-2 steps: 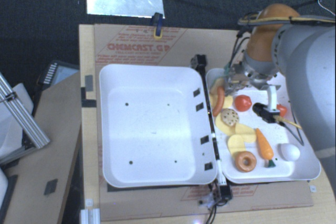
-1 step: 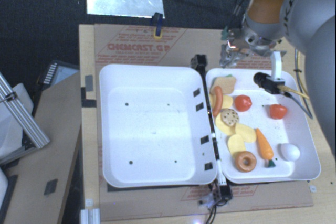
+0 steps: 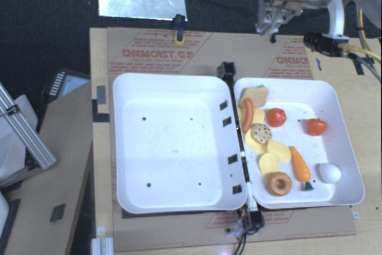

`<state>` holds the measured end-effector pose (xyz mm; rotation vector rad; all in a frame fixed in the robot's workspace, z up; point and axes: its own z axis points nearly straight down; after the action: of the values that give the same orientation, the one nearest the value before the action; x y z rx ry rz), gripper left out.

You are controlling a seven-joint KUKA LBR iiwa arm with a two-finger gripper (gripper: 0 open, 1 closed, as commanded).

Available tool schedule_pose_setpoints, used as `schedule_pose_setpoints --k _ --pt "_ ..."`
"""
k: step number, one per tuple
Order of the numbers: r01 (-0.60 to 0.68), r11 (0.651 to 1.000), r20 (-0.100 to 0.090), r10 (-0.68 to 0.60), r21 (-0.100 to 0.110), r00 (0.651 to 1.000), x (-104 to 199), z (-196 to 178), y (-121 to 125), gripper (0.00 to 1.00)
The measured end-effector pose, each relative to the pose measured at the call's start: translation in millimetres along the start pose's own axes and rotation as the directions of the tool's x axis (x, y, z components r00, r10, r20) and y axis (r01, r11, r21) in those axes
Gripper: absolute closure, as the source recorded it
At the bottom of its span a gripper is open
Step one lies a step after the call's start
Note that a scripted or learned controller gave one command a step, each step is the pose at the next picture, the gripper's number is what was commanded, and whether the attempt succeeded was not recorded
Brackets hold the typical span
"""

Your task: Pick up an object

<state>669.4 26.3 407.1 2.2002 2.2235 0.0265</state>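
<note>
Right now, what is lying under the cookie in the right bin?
The cookie lies on pale yellow slices, beside the sausage. What the cookie itself covers cannot be seen.

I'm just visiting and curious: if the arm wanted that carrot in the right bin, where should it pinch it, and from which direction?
Probably across the middle of the carrot's orange body, coming straight down from above. It lies flat and slanted, long and narrow, so fingers closing across its width should fit. Its sides look mostly free, though the yellow slice lies near its top end and the white egg near its leafy tip.
</note>
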Motion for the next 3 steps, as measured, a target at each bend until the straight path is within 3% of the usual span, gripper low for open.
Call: schedule_pose_setpoints --k 1,3 --pt "-0.010 1.000 0.003 0.010 0.018 1.000 -16.4 16.2 -1.2 1.00" --pt "-0.010 1.000 0.004 0.010 0.019 1.000 -40.8 64.9 -2.4 1.00"
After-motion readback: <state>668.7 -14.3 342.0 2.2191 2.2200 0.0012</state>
